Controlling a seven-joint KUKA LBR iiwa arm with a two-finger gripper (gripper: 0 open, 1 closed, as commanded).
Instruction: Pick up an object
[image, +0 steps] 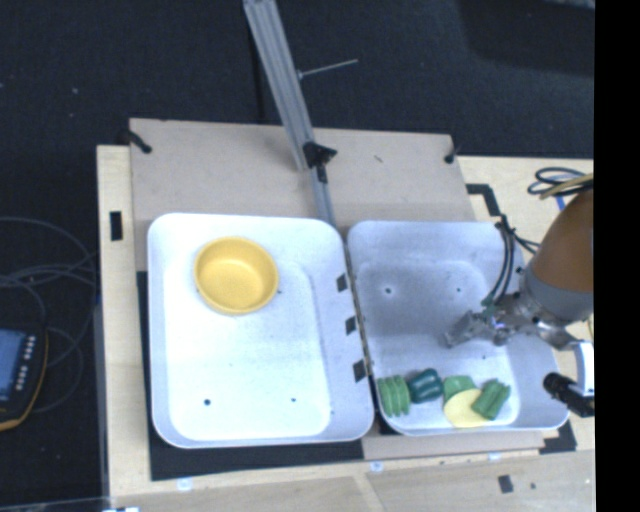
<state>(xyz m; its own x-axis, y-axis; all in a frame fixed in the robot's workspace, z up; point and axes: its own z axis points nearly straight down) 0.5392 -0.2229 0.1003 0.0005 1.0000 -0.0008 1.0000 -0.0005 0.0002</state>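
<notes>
The gripper (466, 330) hovered in the right bin (420, 250), its claw state impossible to tell, above green pieces (425, 386) and a yellow disc (462, 408); a yellow bowl (236, 275) sat left.

I am seeing the two white bins (245, 330) shining bright under soft light from above, while the floor (60, 80) around the bench is staying very dark. The whole picture is looking a bit fuzzy and grainy to me, and the small green things (440, 390) are blurring together. Only faint grey shadows are showing in the right bin (420, 290).
</notes>
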